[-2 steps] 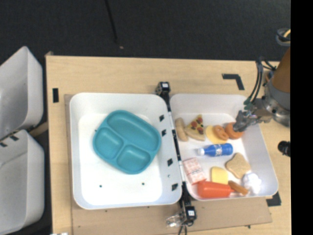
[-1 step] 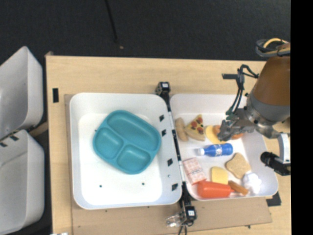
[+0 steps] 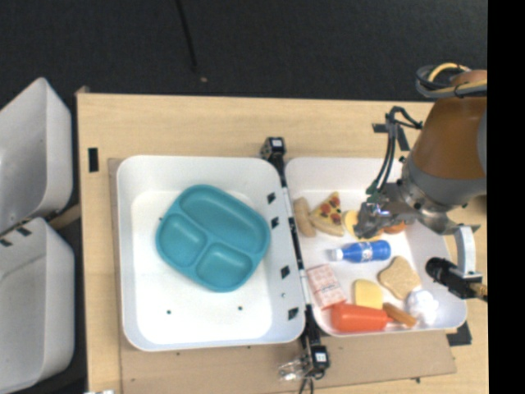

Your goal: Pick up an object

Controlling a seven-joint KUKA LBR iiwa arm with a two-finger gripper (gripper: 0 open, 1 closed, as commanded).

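Bottle (image 3: 361,252) lies in the right bin (image 3: 328,169), just below the gripper (image 3: 371,218); I cannot tell its grip. A teal plate (image 3: 213,236) is in the left bin (image 3: 139,318).

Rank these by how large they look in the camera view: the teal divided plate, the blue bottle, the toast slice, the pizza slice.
1. teal divided plate
2. blue bottle
3. toast slice and pizza slice: too alike to rank.
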